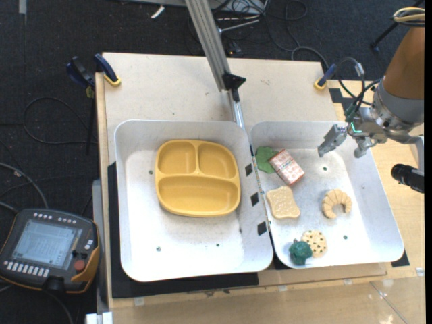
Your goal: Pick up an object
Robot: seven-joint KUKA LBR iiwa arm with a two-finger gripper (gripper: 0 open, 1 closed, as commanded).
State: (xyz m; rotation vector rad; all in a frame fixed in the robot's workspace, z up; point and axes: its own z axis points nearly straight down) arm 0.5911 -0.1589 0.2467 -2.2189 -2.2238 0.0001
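Above the right bin (378, 201), the fingers (345, 140) hang spread apart, empty; arm cut off at the edge.

pale bench top (175, 86) on dark carpet floor (47, 39). black cables (260, 9) trail across floor at top. metal pole (209, 32) slants over bench. handheld control pendant w/ screen (44, 248) lies bottom left.
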